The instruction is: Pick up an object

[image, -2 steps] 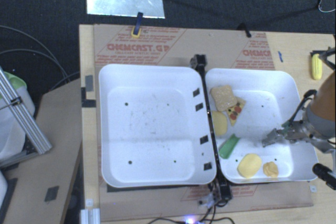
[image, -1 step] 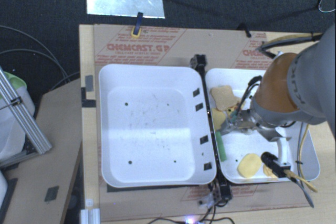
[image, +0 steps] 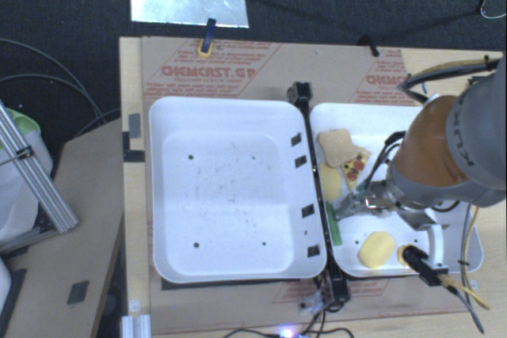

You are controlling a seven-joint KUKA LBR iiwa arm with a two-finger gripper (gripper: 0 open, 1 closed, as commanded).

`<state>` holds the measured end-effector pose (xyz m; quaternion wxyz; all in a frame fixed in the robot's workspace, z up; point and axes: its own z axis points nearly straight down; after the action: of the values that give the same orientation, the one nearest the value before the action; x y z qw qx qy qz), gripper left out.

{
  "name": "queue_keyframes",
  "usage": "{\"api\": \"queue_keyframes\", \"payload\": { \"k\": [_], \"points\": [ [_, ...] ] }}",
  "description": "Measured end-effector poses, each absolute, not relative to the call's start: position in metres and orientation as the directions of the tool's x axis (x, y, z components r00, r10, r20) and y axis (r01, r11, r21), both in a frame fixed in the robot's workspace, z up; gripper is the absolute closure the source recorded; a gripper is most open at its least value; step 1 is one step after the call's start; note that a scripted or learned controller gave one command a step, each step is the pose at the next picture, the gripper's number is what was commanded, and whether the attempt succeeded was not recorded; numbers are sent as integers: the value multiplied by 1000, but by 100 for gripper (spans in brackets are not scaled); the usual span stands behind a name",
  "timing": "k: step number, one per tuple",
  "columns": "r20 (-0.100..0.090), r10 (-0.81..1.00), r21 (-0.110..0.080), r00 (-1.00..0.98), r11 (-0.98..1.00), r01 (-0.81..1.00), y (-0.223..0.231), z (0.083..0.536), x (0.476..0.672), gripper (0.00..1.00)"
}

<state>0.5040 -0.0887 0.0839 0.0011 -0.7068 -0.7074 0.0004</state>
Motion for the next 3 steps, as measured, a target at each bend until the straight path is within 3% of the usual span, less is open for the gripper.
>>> {"api": "queue_keyframes", "payload": {
  "k": [1,2,3],
  "points": [
    [-2,1000,6,-3,3,1000,-116,85,544,0],
    [-1,1000,13,-10,10,1000,-100,87,674,0],
    [-1,1000,24,-12,12,1000,-101,105,676,100]
  ]
}}
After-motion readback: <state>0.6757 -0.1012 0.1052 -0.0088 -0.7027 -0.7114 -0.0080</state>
